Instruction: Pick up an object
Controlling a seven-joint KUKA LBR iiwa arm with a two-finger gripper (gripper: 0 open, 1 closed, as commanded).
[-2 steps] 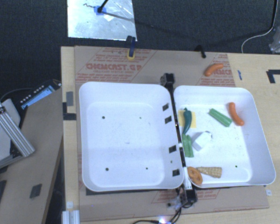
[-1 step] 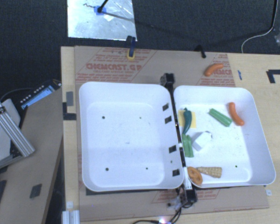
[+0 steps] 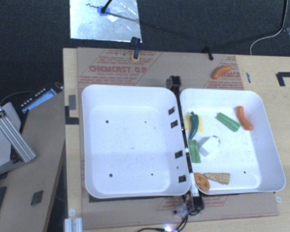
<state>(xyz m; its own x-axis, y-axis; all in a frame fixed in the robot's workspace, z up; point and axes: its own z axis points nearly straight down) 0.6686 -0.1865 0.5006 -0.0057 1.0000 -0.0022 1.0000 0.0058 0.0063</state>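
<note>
right bin (image 3: pixel 268 129) | orange sausage (image 3: pixel 244 118) | green block (image 3: pixel 227 121) | perhaps a cracker (image 3: pixel 217 178)

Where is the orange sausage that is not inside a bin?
The orange sausage lies on the bench, beyond the right bin, near that bin's far edge.

The right bin (image 3: pixel 261 129) holds a green block (image 3: pixel 227 121) lying aslant, an orange sausage (image 3: pixel 244 118) just beside it, a dark green pepper (image 3: pixel 195 123) on a yellow piece (image 3: pixel 187 122), a green strip (image 3: pixel 195 151), a white lump (image 3: pixel 209 144), a waffle cone (image 3: pixel 217 178) and an orange slice (image 3: pixel 201 181).
</note>
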